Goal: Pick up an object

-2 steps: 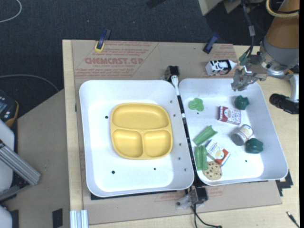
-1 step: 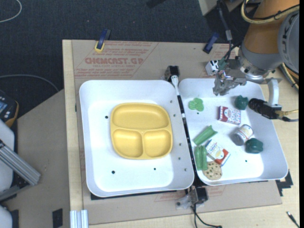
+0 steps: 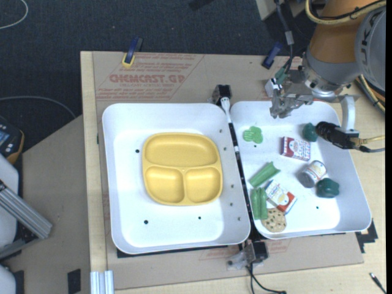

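Step in hand: we are judging this to be the approach; nothing is lifted, and every candidate object is lying on the floor of the right bin.
Nearest objects: at the near edge of that bin we are seeing a round cookie, a long green pod just beside it, and a small red-and-white packet touching or nearly touching both.
Middle of the bin: a second green pod is lying aslant; toward the right wall a small tin can is resting on its side with a dark green lump just beside it.
Farther in: a red carton is lying flat, a light green leafy piece is sitting near the divider, and a dark teal piece is lying near a black fitting.
Gripper: the gripper is hovering over the far edge of the right bin, with nothing between the fingers; whether they are spread or closed we cannot tell.
Next move: we are judging that it needs to travel nearer and descend on one isolated item; the red carton or leafy piece looks easiest.
In the way: the near cluster is crowding itself, and the can may roll.
Left bin: the left bin is carrying a yellow divided tray, well apart from the action.
Worktop: the worktop is carrying both bins, with a yellow-and-blue clamp at its far edge.
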Controlling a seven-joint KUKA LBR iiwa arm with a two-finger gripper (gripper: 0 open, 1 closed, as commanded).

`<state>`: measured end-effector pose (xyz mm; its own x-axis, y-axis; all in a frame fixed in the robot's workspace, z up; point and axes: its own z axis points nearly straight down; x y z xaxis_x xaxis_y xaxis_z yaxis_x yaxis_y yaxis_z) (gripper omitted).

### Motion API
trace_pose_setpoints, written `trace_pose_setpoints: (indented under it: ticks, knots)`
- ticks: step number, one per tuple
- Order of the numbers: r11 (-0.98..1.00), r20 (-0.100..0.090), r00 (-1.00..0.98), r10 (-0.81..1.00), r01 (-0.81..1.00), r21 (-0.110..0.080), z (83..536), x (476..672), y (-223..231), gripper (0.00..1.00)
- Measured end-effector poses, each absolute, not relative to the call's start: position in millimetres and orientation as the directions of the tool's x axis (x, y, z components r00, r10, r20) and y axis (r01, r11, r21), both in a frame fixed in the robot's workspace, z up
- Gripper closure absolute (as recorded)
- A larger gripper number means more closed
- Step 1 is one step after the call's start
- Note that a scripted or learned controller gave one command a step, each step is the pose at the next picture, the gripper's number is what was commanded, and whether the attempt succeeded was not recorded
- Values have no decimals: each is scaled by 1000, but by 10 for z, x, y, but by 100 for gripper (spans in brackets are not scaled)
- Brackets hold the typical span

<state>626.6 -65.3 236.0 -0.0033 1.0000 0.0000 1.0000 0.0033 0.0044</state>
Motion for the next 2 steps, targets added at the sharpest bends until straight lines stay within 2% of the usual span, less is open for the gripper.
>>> trace_pose_setpoints:
  ticks: [1, 2]
  knots:
    - [1, 0, -1, 1000, 1000, -3, 2163, 6235, -614, 100]
    - [2, -1, -2, 1000, 1000, 2, 2154, 6293, -624, 100]
